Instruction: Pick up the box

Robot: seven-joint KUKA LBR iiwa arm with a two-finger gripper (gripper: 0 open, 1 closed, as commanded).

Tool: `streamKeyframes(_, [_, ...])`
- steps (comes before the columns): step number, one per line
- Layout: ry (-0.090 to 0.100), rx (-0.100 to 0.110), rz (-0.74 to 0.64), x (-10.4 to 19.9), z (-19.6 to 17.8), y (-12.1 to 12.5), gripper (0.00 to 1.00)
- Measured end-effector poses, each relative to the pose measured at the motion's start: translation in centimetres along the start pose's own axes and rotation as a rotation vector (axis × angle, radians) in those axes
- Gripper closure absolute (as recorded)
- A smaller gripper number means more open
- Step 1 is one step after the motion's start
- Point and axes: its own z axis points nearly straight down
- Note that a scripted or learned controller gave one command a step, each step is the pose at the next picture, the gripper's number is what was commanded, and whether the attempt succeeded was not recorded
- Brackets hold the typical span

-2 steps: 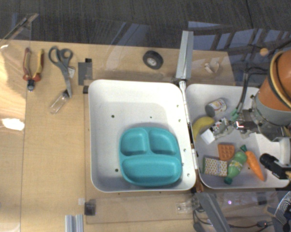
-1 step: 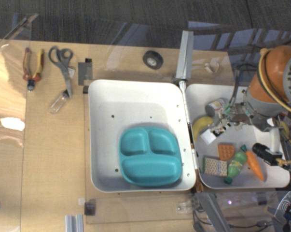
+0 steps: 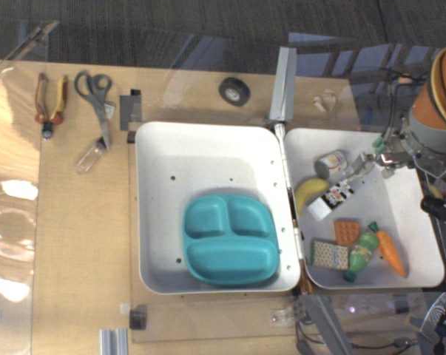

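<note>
Bright, even light overhead; glare washes the bench at left, reflections streak the top, focus slightly soft throughout.

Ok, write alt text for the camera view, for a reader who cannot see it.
A grey arm with an orange band reaches from the right over the right white bin, which holds a small white patterned box, yellow banana, silver can, orange carrot and green bottle. The left white bin holds a teal divided plastic tray.
</note>
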Motion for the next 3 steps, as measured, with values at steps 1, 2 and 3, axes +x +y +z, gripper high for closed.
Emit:
streamKeyframes(1, [0.0,-0.003,0.133,6.0,10.5,5.9,0.0])
streamKeyframes(2, [-0.004,0.002,0.056,6.1,10.6,9.1,0.0])
streamKeyframes(3, [-0.004,-0.007,0.049,6.3,9.2,9.4,1.0])
